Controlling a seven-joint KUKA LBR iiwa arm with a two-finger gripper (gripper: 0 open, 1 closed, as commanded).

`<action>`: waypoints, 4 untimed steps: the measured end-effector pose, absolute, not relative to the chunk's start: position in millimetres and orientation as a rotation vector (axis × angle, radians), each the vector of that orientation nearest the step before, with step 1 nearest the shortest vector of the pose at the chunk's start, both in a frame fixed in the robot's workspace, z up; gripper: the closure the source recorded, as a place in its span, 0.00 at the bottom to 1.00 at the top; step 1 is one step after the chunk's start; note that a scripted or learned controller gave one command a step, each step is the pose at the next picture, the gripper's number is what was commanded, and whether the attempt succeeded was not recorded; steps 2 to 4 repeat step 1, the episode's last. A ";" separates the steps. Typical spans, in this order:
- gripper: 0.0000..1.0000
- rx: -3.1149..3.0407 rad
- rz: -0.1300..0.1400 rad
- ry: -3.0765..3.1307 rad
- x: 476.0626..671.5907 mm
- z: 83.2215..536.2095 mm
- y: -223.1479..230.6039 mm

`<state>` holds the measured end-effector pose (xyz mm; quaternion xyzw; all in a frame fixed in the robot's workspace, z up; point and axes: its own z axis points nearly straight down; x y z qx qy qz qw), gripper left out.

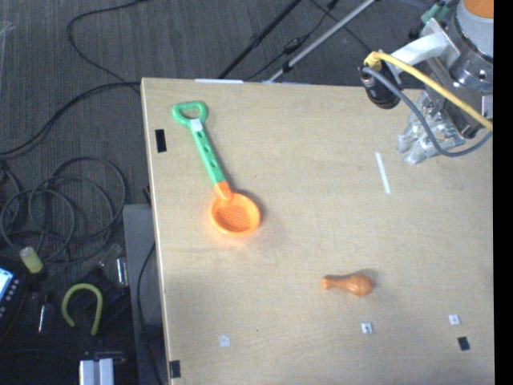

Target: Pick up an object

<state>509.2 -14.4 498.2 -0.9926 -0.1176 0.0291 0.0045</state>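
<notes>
Nearest the camera, a small orange drumstick-shaped toy (pixel 349 284) lies loose on the wooden bench (pixel 304 135), well apart from the green-handled orange strainer spoon (pixel 218 180) at far left; both are open to a grasp. At far right the gripper (pixel 418 144) hangs above the surface holding nothing, and how far it is parted I cannot tell

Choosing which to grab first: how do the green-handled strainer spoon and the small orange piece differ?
The strainer spoon is much longer, with a green handle and orange bowl; the small orange piece is one colour and stubby. The spoon lies diagonally on the left; the piece lies nearly level, lower right. Both rest flat, apart from the pincer.
</notes>
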 end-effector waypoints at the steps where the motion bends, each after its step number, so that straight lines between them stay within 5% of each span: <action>1: 1.00 -3.107 0.100 -0.375 510.2 505.5 -12.1; 4: 1.00 -3.107 0.100 -0.375 510.2 505.5 -12.1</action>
